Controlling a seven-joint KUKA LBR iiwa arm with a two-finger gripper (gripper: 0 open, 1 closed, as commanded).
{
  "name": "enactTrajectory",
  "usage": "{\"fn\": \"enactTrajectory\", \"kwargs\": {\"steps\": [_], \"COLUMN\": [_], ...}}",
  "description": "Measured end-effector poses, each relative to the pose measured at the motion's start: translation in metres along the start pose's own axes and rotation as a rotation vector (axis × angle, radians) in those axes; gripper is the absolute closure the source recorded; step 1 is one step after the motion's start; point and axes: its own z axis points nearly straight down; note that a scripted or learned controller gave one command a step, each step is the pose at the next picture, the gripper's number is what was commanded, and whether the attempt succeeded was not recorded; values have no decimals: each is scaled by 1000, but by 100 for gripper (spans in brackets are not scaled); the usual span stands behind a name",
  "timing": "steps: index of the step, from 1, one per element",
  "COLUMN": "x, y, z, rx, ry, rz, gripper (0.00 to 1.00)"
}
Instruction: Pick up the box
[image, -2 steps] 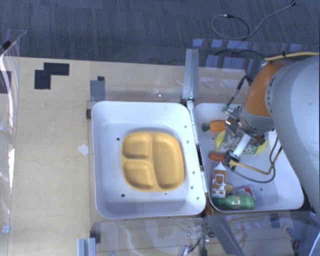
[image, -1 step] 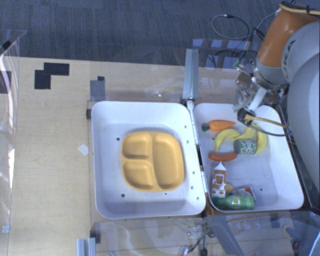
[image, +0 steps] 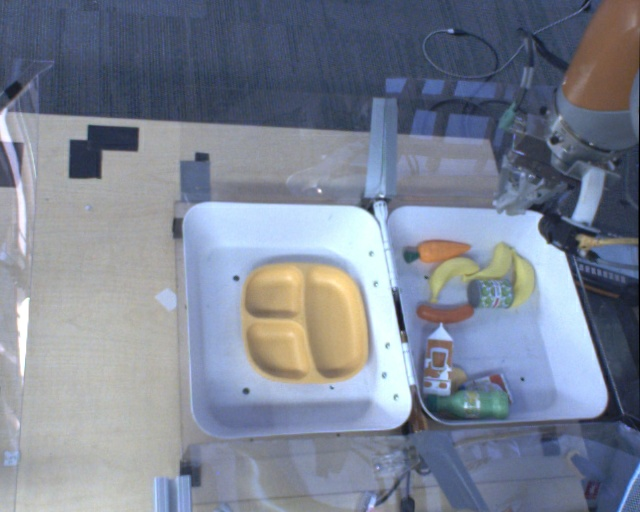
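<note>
Where the arm comes in over the bench's far right corner, the gripper (image: 520, 185) hangs just beyond the far rim of the right bin (image: 590, 370), above the bench surface and not inside the bin. Its metal parts are blurred against the clutter there, so whether it is released or clenched cannot be told, and nothing is seen in its grasp. Above it the arm's orange band (image: 600, 50) and grey wrist fill the far right corner of the view.

Nearest the tool, along the right bin's far edge, lies a carrot (image: 443, 251), its tip toward the right. Just nearer the front are two bananas (image: 475, 272), curved around a small can (image: 491, 293) with a green label. Beside the can, toward the bin's left wall, rests a red sausage (image: 445, 313).

The box (image: 437, 362), a small carton printed white and orange-brown, stands near the right bin's front left corner, close to the wall that divides the two bins. Just in front of it a green bottle (image: 470, 403) lies on its side along the front edge, with a small red-and-white item touching it toward the right.

In the left bin (image: 210, 330), a yellow divided plate (image: 305, 322) with three compartments sits about in the middle.
</note>
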Motion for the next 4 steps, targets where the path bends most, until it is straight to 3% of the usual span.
{"fn": "enactTrajectory", "kwargs": {"steps": [1,2,3,4], "x": [0,-29,-93,-107], "y": [-27,-16,-107,-82], "z": [125,200,224,225], "rx": [5,2,-11,-7], "ry": [0,1,1,3], "rz": [20,33,-110,-259], "gripper": [100,100,100,100]}}
